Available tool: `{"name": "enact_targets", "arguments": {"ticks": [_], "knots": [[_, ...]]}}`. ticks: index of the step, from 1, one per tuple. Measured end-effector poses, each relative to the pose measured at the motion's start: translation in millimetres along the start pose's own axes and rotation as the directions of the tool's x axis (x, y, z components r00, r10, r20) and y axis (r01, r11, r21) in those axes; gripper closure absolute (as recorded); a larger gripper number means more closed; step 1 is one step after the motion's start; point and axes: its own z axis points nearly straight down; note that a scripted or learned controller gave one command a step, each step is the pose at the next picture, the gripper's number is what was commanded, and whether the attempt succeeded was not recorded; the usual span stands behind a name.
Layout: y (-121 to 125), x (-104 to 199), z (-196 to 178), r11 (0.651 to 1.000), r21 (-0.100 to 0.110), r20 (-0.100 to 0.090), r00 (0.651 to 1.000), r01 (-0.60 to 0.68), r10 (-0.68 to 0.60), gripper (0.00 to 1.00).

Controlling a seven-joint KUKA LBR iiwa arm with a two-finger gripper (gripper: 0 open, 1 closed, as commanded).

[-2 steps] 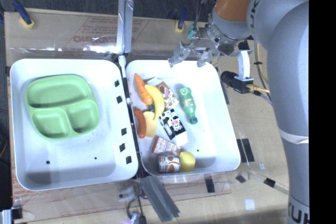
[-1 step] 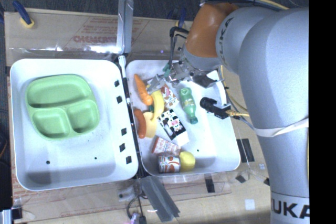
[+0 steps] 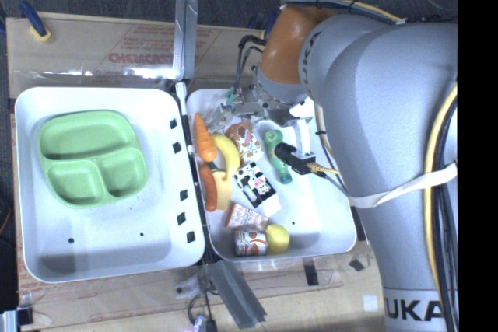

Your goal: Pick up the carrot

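The carrot [image 3: 204, 138] is orange and lies lengthwise along the left wall of the right bin [image 3: 331, 202], with its tip pointing to the far end. The gripper [image 3: 237, 106] hangs below the arm's orange band [image 3: 284, 43], over the far end of the right bin. It is just right of and beyond the carrot's tip, among cluttered items. Nothing shows as held in it.
A banana [image 3: 227, 155] lies beside the carrot, with another orange piece [image 3: 208, 187] nearer the front. The right bin also holds a brown speckled item [image 3: 243, 138], a green bottle [image 3: 274, 147], a cow-patterned box [image 3: 255, 183], a can [image 3: 249, 242] and a lemon [image 3: 278, 237]. The left bin [image 3: 31, 245] holds a green divided plate [image 3: 93, 158].
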Motion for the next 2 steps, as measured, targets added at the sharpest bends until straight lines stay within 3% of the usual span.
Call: {"name": "enact_targets", "arguments": {"ticks": [1, 2], "knots": [[1, 7, 0, 0.990, 0.002, 0.000, 0.990, 0.140, -0.140, 0.00], [-74, -40, 1, 0.991, 0.003, -0.003, 0.991, 0.137, -0.137, 0.00]]}}
